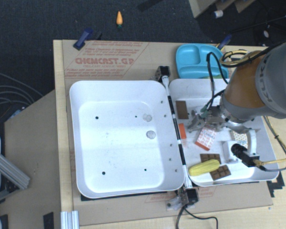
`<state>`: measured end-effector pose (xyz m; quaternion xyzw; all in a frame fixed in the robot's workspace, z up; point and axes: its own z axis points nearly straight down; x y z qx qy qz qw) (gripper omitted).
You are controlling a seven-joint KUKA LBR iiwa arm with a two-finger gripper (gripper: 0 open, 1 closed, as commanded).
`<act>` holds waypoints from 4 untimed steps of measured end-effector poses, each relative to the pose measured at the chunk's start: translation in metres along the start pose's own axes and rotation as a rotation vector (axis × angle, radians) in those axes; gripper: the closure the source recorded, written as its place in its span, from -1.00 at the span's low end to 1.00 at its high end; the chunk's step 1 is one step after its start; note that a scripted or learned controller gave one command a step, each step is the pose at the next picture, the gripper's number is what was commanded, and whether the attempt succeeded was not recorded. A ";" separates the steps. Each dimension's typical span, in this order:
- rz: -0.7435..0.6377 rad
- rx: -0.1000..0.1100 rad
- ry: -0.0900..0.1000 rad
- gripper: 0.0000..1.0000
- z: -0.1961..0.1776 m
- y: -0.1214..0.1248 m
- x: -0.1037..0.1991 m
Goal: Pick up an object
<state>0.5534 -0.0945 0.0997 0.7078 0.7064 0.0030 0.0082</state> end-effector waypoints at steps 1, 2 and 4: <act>0.001 -0.002 -0.001 1.00 -0.010 0.001 0.000; 0.000 -0.002 0.000 -1.00 -0.010 0.001 0.000; -0.002 0.003 0.005 1.00 0.000 -0.004 0.000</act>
